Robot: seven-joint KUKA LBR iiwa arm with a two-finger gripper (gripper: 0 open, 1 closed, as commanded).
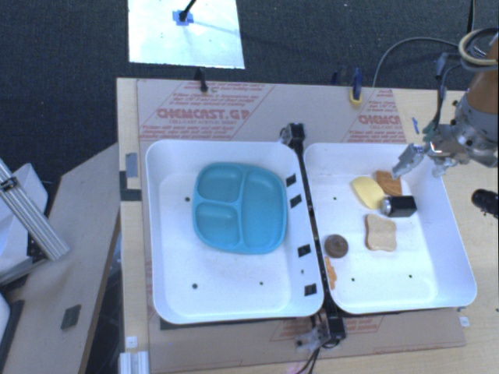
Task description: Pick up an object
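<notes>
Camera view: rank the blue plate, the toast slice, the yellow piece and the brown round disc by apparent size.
1. blue plate, by far largest.
2. toast slice and yellow piece: look alike, not ranked.
3. brown round disc, smallest.

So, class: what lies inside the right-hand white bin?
Inside the right bin: a yellow piece, an orange-brown piece, a black can, a toast slice and a brown disc. Whatever lies beneath them is covered.
</notes>
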